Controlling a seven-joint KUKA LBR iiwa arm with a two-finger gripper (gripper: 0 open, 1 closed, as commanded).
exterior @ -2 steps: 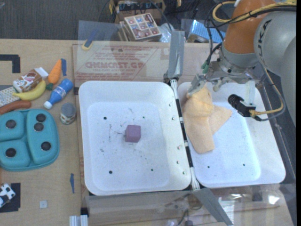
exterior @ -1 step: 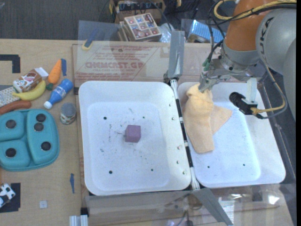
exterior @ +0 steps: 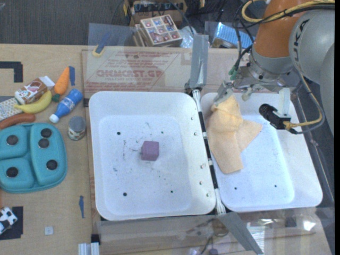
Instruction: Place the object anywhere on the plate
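A yellow cloth (exterior: 232, 134) lies in the right bin (exterior: 287, 190), against its left wall. Its upper end is bunched into a raised peak under my gripper (exterior: 231, 95), which hangs over the bin's far left corner and is shut on that peak. The rest of the cloth trails down across the bin floor. A small purple cube (exterior: 150, 150) sits near the middle of the left bin (exterior: 106, 190). A teal divided plate (exterior: 29, 158) lies on the bench, left of both bins.
Toy food lies at the far left of the bench: a banana (exterior: 33, 104), a carrot (exterior: 63, 81), a blue bottle (exterior: 66, 104) and a small can (exterior: 77, 127). A black cable plug (exterior: 272, 116) hangs over the right bin. Boxes stand behind the bins.
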